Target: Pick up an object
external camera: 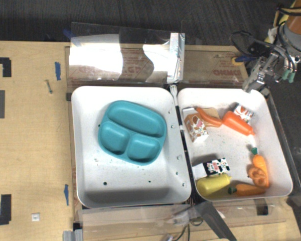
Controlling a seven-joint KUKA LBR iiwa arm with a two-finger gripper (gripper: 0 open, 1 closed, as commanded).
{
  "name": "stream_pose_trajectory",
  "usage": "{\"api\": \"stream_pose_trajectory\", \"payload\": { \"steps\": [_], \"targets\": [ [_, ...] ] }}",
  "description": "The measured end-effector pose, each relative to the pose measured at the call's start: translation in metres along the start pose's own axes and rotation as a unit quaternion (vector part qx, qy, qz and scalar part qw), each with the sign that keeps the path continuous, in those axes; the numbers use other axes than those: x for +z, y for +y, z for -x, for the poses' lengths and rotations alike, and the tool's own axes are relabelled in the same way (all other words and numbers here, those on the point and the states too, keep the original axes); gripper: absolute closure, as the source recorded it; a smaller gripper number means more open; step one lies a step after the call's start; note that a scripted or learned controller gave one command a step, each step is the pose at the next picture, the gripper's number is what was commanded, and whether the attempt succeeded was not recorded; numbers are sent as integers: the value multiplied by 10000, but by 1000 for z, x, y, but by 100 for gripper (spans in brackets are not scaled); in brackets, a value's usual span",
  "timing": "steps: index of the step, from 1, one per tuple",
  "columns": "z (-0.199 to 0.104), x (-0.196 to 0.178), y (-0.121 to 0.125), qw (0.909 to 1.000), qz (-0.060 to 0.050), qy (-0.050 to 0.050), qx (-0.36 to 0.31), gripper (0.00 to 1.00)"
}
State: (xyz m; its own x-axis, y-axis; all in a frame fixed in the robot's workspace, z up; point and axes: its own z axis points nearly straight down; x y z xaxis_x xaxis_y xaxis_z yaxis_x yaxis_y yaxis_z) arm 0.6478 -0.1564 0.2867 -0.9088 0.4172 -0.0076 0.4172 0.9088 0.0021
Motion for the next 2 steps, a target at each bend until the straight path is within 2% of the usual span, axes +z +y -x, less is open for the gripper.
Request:
{"api": "stream_pose_trajectory", "payload": {
  "steps": [1, 2],
  "targets": [
    [-20, -5, 38, 9998, 2, 17, 175, 100],
    [-84, 7, 48, 9983, -1, 21, 577, 100]
  ]
}}
